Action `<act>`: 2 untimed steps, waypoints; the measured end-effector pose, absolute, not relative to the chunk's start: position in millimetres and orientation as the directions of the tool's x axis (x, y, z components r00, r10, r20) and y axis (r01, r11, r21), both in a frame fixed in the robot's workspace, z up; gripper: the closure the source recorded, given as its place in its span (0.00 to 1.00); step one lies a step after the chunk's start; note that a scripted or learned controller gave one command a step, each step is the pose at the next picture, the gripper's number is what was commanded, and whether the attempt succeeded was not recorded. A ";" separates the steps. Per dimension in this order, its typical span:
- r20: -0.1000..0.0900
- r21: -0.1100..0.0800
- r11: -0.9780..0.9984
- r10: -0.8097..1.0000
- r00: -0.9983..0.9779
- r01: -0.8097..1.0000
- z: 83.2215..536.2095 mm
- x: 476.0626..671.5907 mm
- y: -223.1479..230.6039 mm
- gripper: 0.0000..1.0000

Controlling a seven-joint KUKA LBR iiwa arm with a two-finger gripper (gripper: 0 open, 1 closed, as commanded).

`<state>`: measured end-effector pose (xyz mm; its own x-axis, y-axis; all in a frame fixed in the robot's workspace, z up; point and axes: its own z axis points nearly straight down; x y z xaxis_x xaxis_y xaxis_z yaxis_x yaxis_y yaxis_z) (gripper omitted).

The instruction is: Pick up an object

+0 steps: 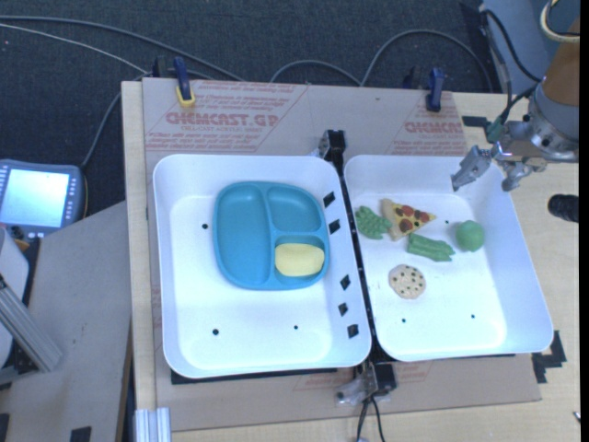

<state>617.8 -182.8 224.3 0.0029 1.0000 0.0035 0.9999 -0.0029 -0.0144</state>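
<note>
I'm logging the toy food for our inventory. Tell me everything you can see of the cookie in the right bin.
The cookie is a small round disc, tan with dark specks like chocolate chips, seemingly plastic. It lies flat on the floor of the right bin, toward the front, apart from the other toys, touching nothing but the bin.

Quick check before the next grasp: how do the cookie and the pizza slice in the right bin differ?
The cookie is round; the pizza slice is a wedge. The cookie is pale tan with dark specks; the pizza slice is orange-yellow with red spots. The cookie lies apart from the other items, nearer the bin's front; the pizza slice sits farther back among the green pieces, closer to the gripper. Both lie flat in the right bin, ungrasped.
</note>
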 end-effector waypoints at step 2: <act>0.003 -0.007 0.001 1.000 -0.001 1.000 172.7 614.3 -176.4 0.00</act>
